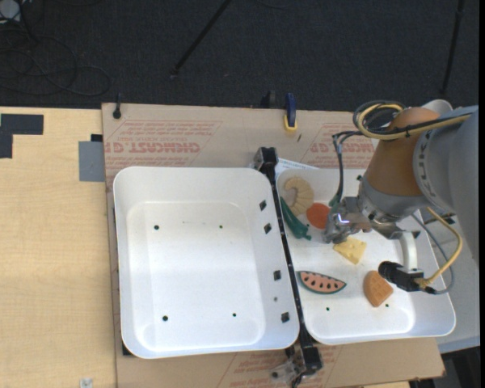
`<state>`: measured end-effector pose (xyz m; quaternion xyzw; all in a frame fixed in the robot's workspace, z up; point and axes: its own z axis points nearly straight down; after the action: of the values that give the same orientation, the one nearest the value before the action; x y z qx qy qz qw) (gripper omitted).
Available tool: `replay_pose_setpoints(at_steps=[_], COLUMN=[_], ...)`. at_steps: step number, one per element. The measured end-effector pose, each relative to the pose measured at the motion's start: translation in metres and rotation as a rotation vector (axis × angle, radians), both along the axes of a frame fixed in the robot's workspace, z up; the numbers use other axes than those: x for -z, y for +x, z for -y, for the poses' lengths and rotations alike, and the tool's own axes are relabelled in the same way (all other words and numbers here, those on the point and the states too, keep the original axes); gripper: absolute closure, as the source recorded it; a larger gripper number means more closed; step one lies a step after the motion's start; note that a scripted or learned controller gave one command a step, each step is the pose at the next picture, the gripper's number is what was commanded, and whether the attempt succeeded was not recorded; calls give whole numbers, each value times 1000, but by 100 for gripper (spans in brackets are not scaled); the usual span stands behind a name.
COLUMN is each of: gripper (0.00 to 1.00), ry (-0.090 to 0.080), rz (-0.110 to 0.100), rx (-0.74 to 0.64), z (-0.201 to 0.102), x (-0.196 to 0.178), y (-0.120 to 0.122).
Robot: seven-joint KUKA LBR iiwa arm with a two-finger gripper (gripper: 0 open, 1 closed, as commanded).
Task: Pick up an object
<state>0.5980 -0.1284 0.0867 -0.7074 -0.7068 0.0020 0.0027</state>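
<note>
My gripper (337, 231) hangs low in the right bin (388, 330), reaching in from the right. It sits between a red-orange round object (318, 214) on its left and a yellow cheese wedge (350, 250) just below it. A watermelon slice (321, 281) lies near the bin's front left. An orange bread-like lump (377, 288) rests at the front right. A tan croissant-shaped piece (298, 192) and a green object (293, 222) lie at the back left by the divider. Nothing visibly sits between the fingers.
The left bin (145, 330) stands beside the right one, split by a black clip rail (276, 241). Both rest on a cardboard sheet (186, 140). A blue clamp (290, 111) sits at the back edge.
</note>
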Motion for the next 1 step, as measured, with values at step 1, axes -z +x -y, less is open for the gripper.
replay_pose_setpoints(at_steps=[1], gripper=[100], ry=[0], rz=[3], rx=[0], z=[-3], x=[-1], y=[-54])
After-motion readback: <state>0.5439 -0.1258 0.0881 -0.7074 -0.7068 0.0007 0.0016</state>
